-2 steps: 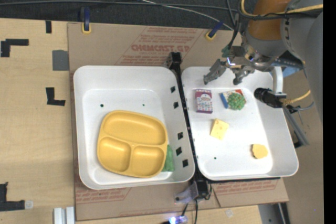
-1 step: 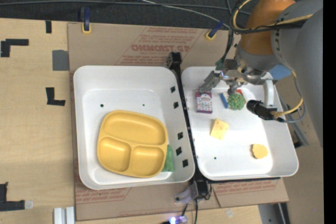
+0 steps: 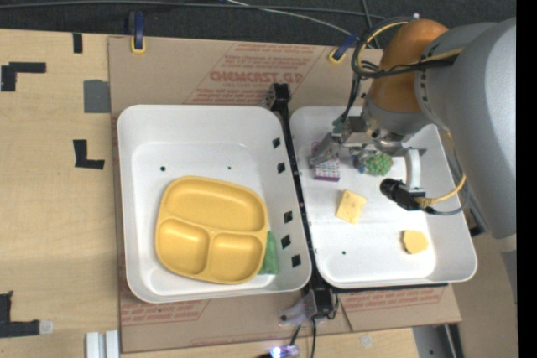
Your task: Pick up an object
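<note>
Camera view gives you 2 white bins (image 3: 134, 180), 1 yellow divided tray (image 3: 211, 229), 2 yellow pieces (image 3: 351, 206), 1 purple-patterned block (image 3: 327, 171) in the right bin beside the gripper (image 3: 336, 148); its jaws, you cannot tell.

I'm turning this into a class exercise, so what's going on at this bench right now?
A grey robot arm reaches in from the right, its gripper down in the right-hand bin near a small purple-and-white item and a green-and-blue object. A yellow wedge and a small orange-yellow piece lie loose nearby. The left bin holds a yellow divided tray with something green beside it. Nothing looks lifted yet.
</note>
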### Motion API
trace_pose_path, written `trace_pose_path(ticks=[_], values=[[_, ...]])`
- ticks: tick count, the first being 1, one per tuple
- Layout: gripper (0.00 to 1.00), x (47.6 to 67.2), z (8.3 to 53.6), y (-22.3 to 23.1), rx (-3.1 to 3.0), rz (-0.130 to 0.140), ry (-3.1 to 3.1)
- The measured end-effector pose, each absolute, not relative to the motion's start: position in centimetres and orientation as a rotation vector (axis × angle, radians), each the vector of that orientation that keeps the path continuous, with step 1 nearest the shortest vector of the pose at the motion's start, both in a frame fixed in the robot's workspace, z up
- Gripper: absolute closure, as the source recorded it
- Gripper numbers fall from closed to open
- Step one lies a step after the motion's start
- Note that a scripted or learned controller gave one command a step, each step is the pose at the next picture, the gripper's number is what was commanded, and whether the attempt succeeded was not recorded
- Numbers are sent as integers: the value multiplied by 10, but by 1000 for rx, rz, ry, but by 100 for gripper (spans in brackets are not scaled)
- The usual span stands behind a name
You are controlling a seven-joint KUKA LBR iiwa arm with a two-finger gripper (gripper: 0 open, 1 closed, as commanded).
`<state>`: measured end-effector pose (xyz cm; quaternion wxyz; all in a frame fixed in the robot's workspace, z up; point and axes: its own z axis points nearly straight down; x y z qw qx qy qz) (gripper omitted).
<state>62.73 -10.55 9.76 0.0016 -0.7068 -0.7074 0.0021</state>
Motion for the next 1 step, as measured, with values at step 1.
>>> trace_pose_path(ticks=[1], values=[[100,628,111,-105,-2218,4,-2223]])
